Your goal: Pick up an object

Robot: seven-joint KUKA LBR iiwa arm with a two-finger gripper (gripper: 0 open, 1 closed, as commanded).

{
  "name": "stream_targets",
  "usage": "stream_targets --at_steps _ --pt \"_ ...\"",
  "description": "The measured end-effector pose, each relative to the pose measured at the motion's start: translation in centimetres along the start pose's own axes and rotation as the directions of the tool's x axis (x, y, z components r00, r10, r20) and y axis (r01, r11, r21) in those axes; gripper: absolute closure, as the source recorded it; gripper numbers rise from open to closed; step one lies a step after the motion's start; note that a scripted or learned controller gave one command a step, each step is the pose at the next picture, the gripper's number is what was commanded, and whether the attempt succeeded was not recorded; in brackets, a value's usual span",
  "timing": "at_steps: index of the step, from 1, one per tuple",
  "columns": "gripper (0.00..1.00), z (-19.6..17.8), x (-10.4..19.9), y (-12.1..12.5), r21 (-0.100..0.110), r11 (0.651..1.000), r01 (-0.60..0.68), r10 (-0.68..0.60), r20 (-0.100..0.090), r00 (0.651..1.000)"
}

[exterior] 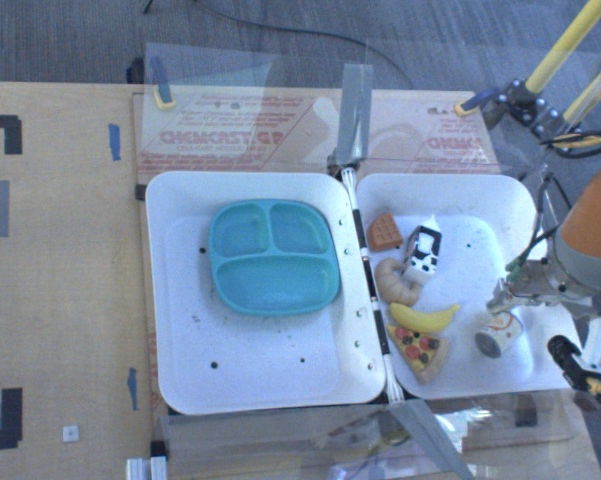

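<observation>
Several toys lie in the right bin (480, 203). An orange-brown toast piece (385, 231) lies at its back left, beside a black-and-white cow figure (422, 251). A tan lumpy piece (396, 280) sits in front of them, then a yellow banana (425, 317) and a pizza slice (420, 350). A small pale cylinder (493, 341) lies on its side toward the front right. My gripper (505, 306) hangs at the bin's right side, just above and behind the cylinder, with nothing visibly between its fingers.
The left bin (180, 368) holds a teal divided plate (274, 257). A metal divider (365, 298) runs between the bins. Clear plastic panels and cardboard stand behind them, and yellow tripod legs (570, 38) rise at the back right. The arm's orange band (592, 218) is at the right edge.
</observation>
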State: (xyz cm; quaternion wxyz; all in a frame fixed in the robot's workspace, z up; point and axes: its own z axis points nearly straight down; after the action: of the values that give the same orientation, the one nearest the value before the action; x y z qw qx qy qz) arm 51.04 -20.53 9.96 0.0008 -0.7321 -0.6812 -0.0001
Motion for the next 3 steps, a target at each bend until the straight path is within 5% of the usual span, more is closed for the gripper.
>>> stream_targets --at_steps 1,2,3 --pt "0.0 0.0 0.0 0.0 0.0 1.0 0.0 0.0 0.0 1.0" --pt "0.0 1.0 0.6 -2.4 -0.02 0.998 0.061 -0.061 0.007 0.998" --pt "1.0 0.2 0.2 -2.3 -0.022 0.998 0.058 -0.058 0.013 0.998"
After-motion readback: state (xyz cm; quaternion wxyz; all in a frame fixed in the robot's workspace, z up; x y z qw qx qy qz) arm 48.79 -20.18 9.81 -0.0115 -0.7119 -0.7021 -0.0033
